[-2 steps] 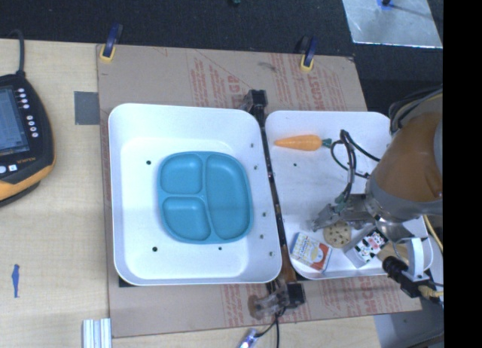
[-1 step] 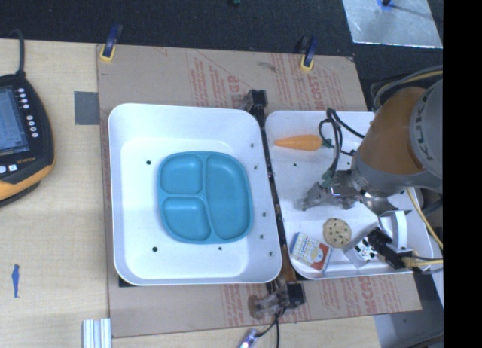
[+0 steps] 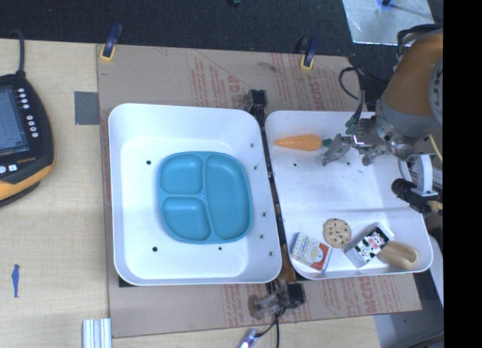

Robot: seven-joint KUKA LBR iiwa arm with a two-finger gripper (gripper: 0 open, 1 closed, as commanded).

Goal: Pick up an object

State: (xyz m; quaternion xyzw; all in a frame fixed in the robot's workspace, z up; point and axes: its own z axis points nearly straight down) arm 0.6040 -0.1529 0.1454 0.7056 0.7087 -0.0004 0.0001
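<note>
Fingers are standing spread and empty on the gripper point(image 3: 351, 152), hovering at three o'clock of the light, stiff carrot point(image 3: 298, 142), likely graspable mid-body.

carrot point(image 3: 298, 142): orange toy with a green stem end, lying flat and crosswise near the far wall of the right bin point(image 3: 301, 211).
cookie point(image 3: 337, 231): round, tan, dark-speckled, flat near that bin's front wall.
small carton point(image 3: 310, 251): yellow and white, lying at the bin's front-left corner.
black-and-white carton point(image 3: 370, 245): lying right of the cookie.
tan piece point(image 3: 398, 254): rounded, touching that carton.
</note>
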